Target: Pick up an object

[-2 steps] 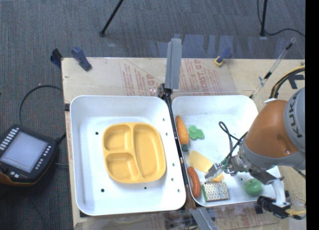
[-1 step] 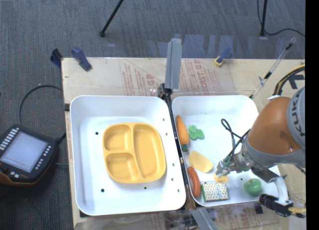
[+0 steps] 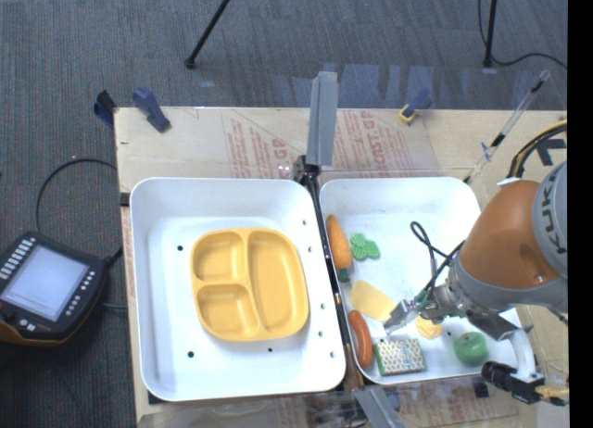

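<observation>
The hand (image 3: 408,313) hangs low in the right bin (image 3: 445,196), beside the yellow cheese wedge (image 3: 372,299); whether it grips anything, I cannot tell.

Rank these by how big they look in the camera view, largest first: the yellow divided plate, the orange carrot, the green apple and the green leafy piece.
1. Yellow divided plastic plate, by far the largest.
2. Orange toy carrot.
3. Round green toy apple and flat green leafy toy piece: they look about alike, so I leave them unranked.

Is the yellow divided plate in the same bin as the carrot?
No, the yellow divided plate lies in the left bin, while the carrot lies in the right bin.
</observation>
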You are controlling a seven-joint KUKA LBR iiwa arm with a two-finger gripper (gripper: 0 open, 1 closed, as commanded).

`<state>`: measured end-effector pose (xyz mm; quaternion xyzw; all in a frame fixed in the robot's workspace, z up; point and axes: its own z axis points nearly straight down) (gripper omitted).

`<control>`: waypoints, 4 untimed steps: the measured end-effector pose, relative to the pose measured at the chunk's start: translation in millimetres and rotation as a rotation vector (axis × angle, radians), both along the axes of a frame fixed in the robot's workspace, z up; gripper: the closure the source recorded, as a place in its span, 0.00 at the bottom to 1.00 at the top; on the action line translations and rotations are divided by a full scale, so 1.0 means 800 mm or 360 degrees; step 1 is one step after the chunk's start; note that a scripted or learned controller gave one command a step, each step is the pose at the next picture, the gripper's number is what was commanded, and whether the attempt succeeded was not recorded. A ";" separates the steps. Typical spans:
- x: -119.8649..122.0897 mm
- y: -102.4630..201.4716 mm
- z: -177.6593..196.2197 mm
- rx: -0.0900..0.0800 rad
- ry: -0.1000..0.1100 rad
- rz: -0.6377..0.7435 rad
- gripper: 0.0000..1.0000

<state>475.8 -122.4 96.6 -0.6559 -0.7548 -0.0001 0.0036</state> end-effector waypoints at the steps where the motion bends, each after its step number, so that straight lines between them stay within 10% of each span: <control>1: 0.049 0.048 -0.013 -0.0005 -0.0002 0.0095 0.00; 2: 0.047 0.047 -0.003 -0.0002 0.0006 0.0088 1.00; 3: 0.047 0.046 -0.003 -0.0002 0.0006 0.0085 0.00; 4: 0.130 0.042 -0.013 -0.0006 -0.0003 0.0015 0.00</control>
